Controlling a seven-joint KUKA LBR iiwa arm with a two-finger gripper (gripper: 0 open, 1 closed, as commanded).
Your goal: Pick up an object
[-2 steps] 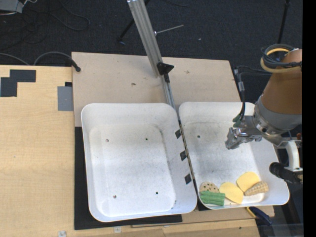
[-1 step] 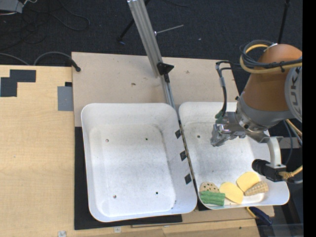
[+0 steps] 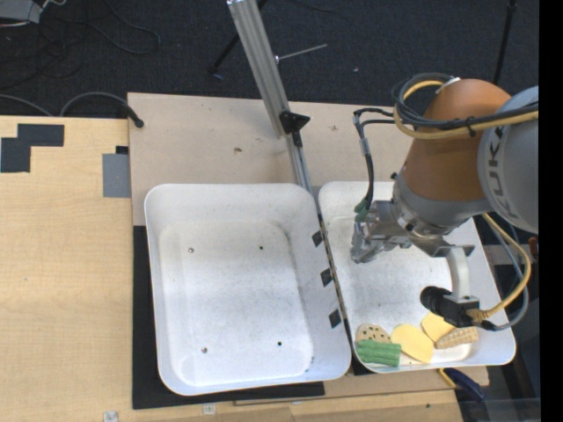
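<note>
Several small things lie huddled in the near corner of the right bin (image 3: 391, 290): a green ribbed piece (image 3: 380, 352), a brown spotted cookie (image 3: 372, 332), a pale yellow disc (image 3: 413, 342), a yellow wedge (image 3: 435, 325) and a tan waffle-patterned piece (image 3: 456, 337). My gripper (image 3: 364, 248) hangs over the left middle of that bin, close to the wall between the bins and well behind the huddle. It points down at bare white floor. I see nothing held in it.
The left bin (image 3: 229, 271) sits beside the right one, with black clips (image 3: 326, 276) along the shared wall. A slanted aluminium post (image 3: 264, 69) rises from behind the bins. The arm's orange band (image 3: 457, 126) looms over the right bin's far side.
</note>
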